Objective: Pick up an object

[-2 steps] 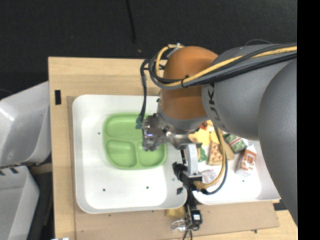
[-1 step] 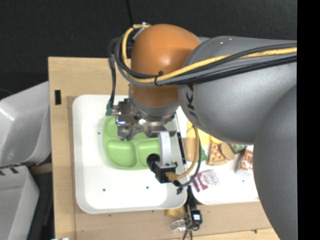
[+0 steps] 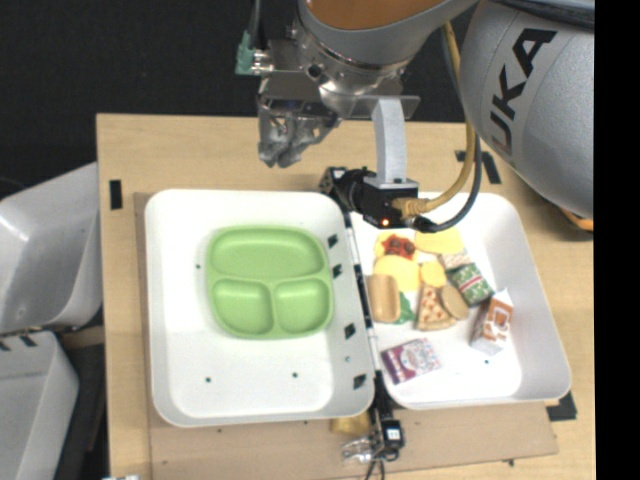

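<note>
Claw (image 3: 290, 138) above bench's far edge, grip state unclear | nothing lifted; toys (image 3: 440, 293) lie in right bin (image 3: 535, 353) | pick remains

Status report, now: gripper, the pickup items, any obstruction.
Gripper above the bench, behind the left bin. Toy food pile lying in right bin, none gripped. Green tray in left bin.

Around my pale wooden bench (image 3: 120, 158) everything lay in darkness. Left of the bench sat white plastic covers (image 3: 45, 258), catching bright, even overhead light.
</note>
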You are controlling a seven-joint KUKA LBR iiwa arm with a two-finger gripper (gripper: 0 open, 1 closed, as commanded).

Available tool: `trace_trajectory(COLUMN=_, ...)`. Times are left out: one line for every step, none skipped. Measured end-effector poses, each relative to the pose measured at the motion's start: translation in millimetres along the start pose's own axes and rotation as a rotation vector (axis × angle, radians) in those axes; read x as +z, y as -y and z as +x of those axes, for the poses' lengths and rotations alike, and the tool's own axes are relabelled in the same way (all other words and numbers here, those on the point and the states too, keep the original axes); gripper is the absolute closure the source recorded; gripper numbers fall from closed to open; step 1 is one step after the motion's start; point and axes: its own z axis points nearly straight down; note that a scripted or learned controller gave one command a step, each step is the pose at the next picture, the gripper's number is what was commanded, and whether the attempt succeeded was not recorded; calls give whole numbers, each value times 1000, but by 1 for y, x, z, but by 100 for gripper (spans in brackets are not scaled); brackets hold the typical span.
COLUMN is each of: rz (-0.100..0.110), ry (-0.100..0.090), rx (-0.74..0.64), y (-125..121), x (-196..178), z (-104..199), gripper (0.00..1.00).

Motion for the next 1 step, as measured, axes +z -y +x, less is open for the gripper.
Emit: trace_trajectory(rz=33, ry=12, rx=0, y=60, x=135, z=1, gripper=100)
